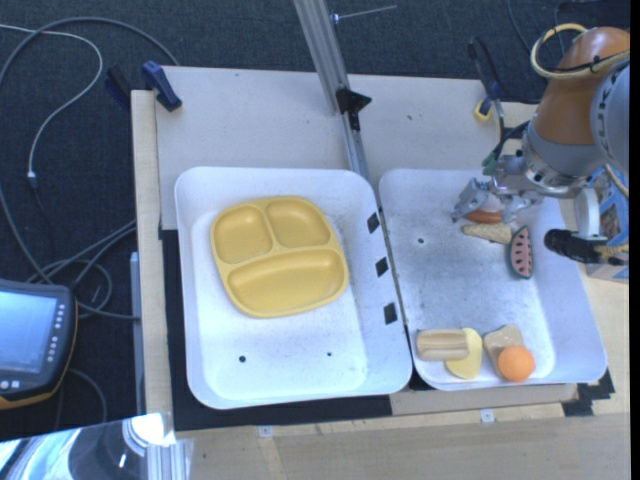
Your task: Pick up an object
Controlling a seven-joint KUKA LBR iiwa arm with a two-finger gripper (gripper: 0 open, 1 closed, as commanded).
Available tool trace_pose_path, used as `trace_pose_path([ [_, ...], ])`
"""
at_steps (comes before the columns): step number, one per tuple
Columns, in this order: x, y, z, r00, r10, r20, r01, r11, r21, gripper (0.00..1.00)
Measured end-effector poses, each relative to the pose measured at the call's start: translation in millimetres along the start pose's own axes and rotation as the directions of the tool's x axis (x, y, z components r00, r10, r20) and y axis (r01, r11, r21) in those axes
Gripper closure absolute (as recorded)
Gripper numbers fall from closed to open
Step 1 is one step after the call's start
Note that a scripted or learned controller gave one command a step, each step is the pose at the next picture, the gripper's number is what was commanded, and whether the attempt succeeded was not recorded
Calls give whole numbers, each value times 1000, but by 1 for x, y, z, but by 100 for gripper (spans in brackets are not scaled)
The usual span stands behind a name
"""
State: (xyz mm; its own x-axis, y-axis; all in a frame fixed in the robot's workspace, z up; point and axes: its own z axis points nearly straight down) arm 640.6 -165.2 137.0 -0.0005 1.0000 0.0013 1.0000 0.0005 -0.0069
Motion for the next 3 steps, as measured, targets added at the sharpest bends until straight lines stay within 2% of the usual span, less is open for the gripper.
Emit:
trace_pose_path([
  [1, -1, 7, 35, 1000, -3, 9, 3, 1000, -28, 0],
  [2, 0, 2, 32, 1000, -1, 4, 2, 1000, -12, 100],
  [3, -1, 11, -30, 1000, -1, 3, 1, 1000, -15, 100],
])
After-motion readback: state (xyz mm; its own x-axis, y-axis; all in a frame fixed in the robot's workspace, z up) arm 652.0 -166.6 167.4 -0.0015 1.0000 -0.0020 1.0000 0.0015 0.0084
